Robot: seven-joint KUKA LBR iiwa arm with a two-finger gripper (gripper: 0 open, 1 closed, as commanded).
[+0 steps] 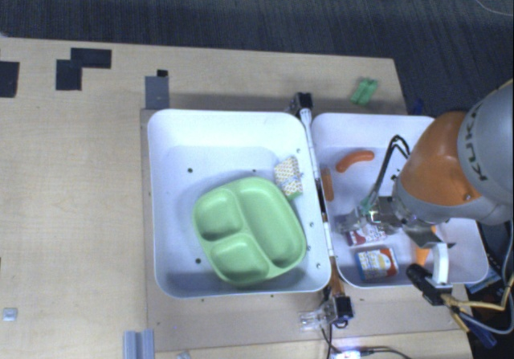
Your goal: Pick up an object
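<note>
My gripper (368,219) is low in the right bin (401,128), under the grey wrist and its orange band. Right beneath it lies a small red and white packet (363,234), touching or nearly touching the gripper. A small carton with a red and orange label (375,263) sits just in front of that, near the bin's front wall. An orange sausage-shaped toy (354,160) lies toward the back of this bin. A thin orange stick (328,185) rests along the divider side. A small orange piece (423,254) shows beside the arm.
The left bin (173,189) holds a green divided plate (249,229) and a small patterned item (288,176) at its right wall. A green object (364,91) lies on the bench behind the right bin. Black marks dot the bench at far left.
</note>
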